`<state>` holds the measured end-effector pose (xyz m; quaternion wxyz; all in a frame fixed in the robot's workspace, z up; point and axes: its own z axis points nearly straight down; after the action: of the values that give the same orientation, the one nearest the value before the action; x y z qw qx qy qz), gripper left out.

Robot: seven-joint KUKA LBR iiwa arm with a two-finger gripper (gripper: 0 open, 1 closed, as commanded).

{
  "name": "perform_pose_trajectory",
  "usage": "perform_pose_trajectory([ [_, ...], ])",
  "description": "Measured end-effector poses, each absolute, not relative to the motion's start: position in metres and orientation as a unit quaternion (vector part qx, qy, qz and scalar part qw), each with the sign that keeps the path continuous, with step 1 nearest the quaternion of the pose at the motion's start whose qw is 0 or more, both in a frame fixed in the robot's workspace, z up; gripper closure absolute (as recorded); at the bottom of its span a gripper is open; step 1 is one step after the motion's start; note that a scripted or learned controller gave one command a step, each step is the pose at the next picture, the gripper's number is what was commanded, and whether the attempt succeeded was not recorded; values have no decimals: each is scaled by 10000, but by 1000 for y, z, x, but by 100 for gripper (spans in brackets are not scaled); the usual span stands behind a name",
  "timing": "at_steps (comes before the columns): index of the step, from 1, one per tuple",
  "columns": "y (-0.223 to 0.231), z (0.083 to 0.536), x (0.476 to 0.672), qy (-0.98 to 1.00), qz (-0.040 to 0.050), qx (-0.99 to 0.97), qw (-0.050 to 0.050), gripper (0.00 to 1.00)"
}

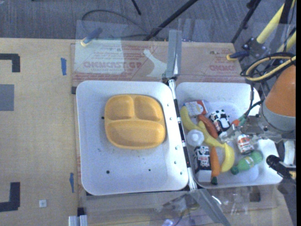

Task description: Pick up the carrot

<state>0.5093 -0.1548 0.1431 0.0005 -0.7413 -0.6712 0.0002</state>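
Observation:
The carrot (pixel 214 163) is a slim orange stick with a dark green tip. It lies lengthwise near the front of the right bin (pixel 214 89), beside a yellow banana (pixel 228 157) and a black-and-white carton (pixel 202 157). My gripper (pixel 233 132) hangs over the middle of that bin, up and to the right of the carrot, with a gap between them. Nothing shows held in the gripper. The arm's orange band (pixel 285 94) sits at the right edge.
The left bin (pixel 89 140) holds a yellow divided plate (pixel 134 121). Crowding the right bin are a second banana (pixel 186 119), a reddish-orange piece (pixel 206 125), a white cap (pixel 194 137), a cow-patterned toy (pixel 219 119), a red-labelled can (pixel 244 144) and a green bottle (pixel 247 162).

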Motion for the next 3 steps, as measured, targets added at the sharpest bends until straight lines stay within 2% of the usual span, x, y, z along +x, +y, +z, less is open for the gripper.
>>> perform_pose_trajectory([
  [1, -126, 126, 500, -7197, 3, -6943, 18, 0],
  [2, -107, 108, 497, -8380, -79, -5447, -321, 0],
  [3, -108, 109, 502, -8887, -100, -4567, -387, 0],
])
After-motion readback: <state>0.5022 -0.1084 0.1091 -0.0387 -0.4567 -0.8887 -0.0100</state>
